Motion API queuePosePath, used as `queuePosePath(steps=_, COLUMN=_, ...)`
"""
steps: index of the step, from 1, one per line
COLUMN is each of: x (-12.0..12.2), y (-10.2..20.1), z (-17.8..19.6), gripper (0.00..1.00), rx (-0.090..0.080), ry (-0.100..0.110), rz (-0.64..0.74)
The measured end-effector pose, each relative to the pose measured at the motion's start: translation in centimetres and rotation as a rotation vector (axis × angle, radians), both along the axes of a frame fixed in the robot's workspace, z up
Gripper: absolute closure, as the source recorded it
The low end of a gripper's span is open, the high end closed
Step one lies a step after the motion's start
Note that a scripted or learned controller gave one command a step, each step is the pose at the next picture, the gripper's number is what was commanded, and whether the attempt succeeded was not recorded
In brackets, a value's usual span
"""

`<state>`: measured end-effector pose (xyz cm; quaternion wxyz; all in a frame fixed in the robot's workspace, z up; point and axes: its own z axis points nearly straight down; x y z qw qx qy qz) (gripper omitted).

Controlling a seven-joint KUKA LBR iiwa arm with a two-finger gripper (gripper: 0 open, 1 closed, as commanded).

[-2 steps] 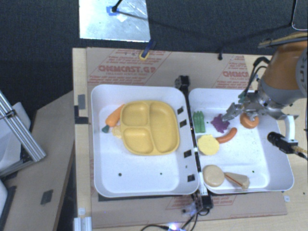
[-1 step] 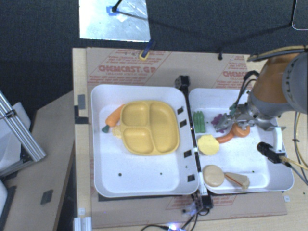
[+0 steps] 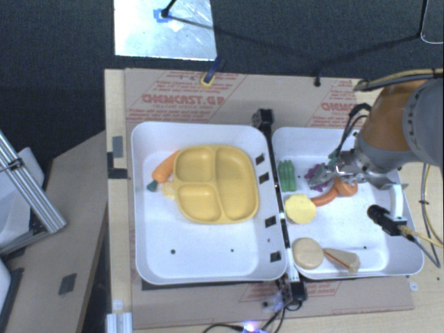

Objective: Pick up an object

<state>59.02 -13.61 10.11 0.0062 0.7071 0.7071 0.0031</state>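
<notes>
Lying in the right bin (image 3: pixel 409 255), toward its far left part: a small purple cluster (image 3: pixel 318 174), likely toy grapes, touching or nearly touching a curved orange piece (image 3: pixel 325 198) just below. Judged the likeliest target, being nearest the gripper (image 3: pixel 341 171).

Probably light, hollow plastic; stiff enough not to crush, but lumpy and smooth-skinned, so apt to roll or squirt out of a pinch. Best taken across the narrow middle of the bunch, coming straight down, with care not to catch the orange piece alongside. Hardly fragile.

Close by: a green ridged piece (image 3: pixel 286 175) to the left by the bin's wall, a yellow round piece (image 3: pixel 300 209) below, and nearer the camera a tan disc (image 3: pixel 308 252) beside a tan wedge (image 3: pixel 343 259). All well enough apart from the cluster to leave room for a descent.

Reaching in from the right, bent low over the bin, with the wrist turned down and the gripper set just to the right of the cluster, above the right end of the orange piece. No object seen held. Cannot tell whether the jaws stand apart or together.

Further out, in the left bin (image 3: pixel 149 255): a yellow divided plate (image 3: pixel 211 184) with a toy carrot (image 3: pixel 165 166) against its left edge. Both bins resting on a cardboard sheet (image 3: pixel 180 97) upon the desk (image 3: pixel 76 207).
</notes>
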Motion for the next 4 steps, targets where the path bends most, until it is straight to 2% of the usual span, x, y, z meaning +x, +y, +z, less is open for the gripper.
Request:
queuePosePath(steps=1, x=0.0, y=-0.1, z=0.9, gripper=1.0, rx=-0.002, ry=-0.002, rz=0.0)
queuePosePath(steps=2, x=0.3, y=0.0, z=7.4, gripper=1.0, rx=0.003, ry=0.006, rz=0.004)
queuePosePath(steps=3, x=0.5, y=0.0, z=12.7, gripper=1.0, rx=0.003, ry=0.006, rz=0.004)
queuePosePath(steps=4, x=0.4, y=5.2, z=13.4, gripper=1.0, rx=0.006, ry=0.01, rz=0.009)
